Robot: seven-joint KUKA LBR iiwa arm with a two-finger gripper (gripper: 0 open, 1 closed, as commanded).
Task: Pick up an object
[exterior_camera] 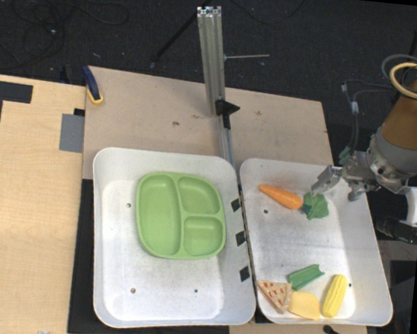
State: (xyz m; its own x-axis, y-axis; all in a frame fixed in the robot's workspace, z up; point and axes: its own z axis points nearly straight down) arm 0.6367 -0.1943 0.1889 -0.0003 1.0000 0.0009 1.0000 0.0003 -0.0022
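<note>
- The carrot (281,197) lies in the upper part of the right bin (377,264), orange body pointing left, its green top (315,207) at the right end.
- The gripper (339,181) hangs just above and to the right of that green top, at the bin's upper right rim. Its two fingers stand apart, one slanting down toward the green top, and nothing is between them.
- My reading is that the reach is under way and no grasp is made yet; the carrot looks the likeliest target, being nearest.
- The next move calls for a short drop down and left so the fingers straddle the green top or the thick end of the carrot, then a close. The bin's sloped wall is near, so a finger could catch on it.
- In the lower right of the same bin sit other pieces, close together: a green bean (305,275), a corn cob (334,295), a pale yellow piece (305,306) and a pizza slice (275,295).
- The left bin (108,263) holds a green divided plate (181,216), well apart from the gripper.
- The arm (406,125) enters from the right of the frame.
</note>
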